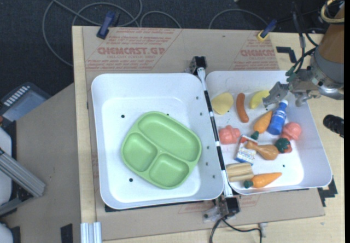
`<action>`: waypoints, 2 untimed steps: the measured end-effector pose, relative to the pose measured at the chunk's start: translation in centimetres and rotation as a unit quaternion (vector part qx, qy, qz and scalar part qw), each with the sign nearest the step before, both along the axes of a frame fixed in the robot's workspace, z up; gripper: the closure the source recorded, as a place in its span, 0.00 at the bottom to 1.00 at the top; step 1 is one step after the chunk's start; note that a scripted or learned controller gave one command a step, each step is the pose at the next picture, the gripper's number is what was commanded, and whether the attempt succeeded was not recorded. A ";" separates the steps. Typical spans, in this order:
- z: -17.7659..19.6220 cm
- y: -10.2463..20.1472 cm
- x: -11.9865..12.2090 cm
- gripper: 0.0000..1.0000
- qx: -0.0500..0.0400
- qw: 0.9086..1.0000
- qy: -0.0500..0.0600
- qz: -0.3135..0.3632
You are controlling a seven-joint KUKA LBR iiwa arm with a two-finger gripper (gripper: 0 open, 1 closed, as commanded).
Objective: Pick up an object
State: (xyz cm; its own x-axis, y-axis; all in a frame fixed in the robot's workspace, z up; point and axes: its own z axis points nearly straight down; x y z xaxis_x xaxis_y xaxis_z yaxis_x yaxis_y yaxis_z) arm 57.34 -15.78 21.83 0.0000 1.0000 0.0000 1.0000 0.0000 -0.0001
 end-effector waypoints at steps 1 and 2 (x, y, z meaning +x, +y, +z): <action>-12.7 -1.9 4.6 0.00 0.000 1.000 0.001 0.000; -13.4 -2.0 -0.2 0.00 0.000 1.000 0.001 0.000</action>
